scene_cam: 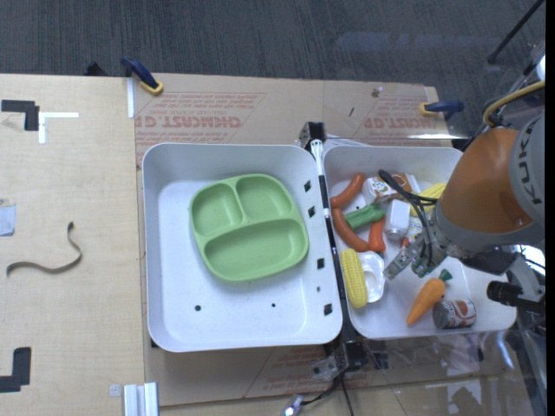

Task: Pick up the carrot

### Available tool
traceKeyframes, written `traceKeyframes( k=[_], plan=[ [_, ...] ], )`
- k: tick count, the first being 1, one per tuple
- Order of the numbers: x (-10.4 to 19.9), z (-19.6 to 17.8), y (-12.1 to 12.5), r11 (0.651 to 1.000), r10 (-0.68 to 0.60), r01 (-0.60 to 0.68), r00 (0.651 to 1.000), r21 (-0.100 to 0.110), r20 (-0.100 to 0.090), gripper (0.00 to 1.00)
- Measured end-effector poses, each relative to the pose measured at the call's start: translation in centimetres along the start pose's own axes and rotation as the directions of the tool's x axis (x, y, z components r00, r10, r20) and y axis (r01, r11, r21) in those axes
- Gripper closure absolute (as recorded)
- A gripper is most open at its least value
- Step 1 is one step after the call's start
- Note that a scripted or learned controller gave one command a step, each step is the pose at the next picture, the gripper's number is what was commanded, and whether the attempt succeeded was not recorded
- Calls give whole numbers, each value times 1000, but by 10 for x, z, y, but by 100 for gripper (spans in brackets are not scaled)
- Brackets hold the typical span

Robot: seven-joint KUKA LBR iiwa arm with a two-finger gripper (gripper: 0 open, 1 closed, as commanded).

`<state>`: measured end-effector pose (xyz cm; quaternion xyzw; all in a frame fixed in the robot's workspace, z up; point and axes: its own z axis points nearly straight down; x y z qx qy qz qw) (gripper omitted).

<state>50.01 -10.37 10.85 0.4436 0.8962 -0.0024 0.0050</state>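
Observation:
The carrot [423, 299], orange with a green top, lies slanted near the front of the right bin [381, 321]. My gripper [408, 263] hangs just above and to the left of the carrot's green end, close to it. Its two fingers stand open, with nothing between them. The grey wrist and orange band [481, 189] cover the right side of that bin.
Beside the carrot lie a small can [454, 313], a corn cob [353, 277], red sausages [354, 230], a green vegetable [365, 215] and a white bottle [399, 217]. The left bin [173, 319] holds a green divided plate [249, 226]. A dark cord [48, 263] lies on the bench at left.

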Motion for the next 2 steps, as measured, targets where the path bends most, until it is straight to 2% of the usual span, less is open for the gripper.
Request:
traceKeyframes(
  k=[1, 2],
  plan=[
    [-13, -6, -5, 1000, 14, -14, 1000, -3, 28, 0],
    [-8, 17, -34, 980, -201, 201, 979, -1, -8, 0]
  ],
)
